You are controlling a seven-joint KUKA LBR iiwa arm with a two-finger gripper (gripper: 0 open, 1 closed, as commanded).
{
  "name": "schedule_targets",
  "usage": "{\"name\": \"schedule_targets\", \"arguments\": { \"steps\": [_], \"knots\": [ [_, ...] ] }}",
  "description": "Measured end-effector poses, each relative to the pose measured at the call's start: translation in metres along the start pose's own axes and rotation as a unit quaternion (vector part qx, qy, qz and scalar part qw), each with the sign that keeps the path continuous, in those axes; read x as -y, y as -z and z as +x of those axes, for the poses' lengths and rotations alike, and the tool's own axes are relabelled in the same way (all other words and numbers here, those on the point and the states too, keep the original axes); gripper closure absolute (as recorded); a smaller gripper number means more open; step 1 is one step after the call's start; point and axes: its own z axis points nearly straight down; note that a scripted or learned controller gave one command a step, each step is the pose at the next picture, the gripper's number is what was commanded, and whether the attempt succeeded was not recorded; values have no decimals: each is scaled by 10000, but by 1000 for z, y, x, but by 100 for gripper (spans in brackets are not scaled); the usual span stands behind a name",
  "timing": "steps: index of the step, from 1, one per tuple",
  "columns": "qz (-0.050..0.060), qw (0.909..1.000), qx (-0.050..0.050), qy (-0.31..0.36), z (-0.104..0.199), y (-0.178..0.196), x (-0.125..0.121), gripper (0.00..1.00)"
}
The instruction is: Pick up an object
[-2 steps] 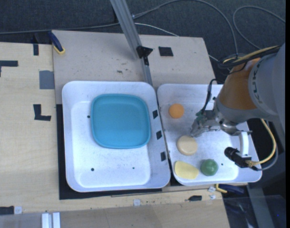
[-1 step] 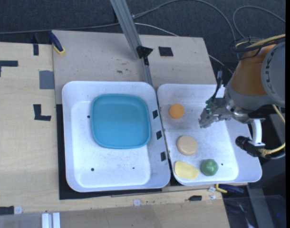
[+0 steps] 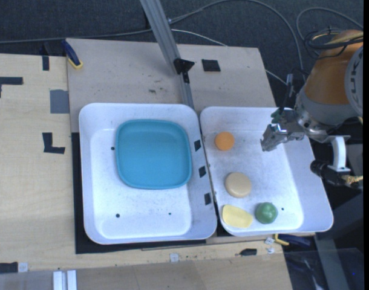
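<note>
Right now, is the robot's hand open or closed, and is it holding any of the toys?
Hand: over the right bin, away from the orange ball; nothing seen in it, open or closed cannot be told.

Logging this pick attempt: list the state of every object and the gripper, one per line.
Gripper: over the right bin's upper part, holding nothing visible.
Orange ball: resting in right bin, untouched.
Beige round object: lying mid-bin.
Yellow object: lying at the near edge.
Green ball: resting beside the yellow object.
Blue plate: lying flat in left bin.
</note>
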Motion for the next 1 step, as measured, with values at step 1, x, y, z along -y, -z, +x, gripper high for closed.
{"name": "schedule_targets", "arguments": {
  "steps": [1],
  "knots": [
    [1,10000,0,-1,-5,43,-2,100]
  ]
}}
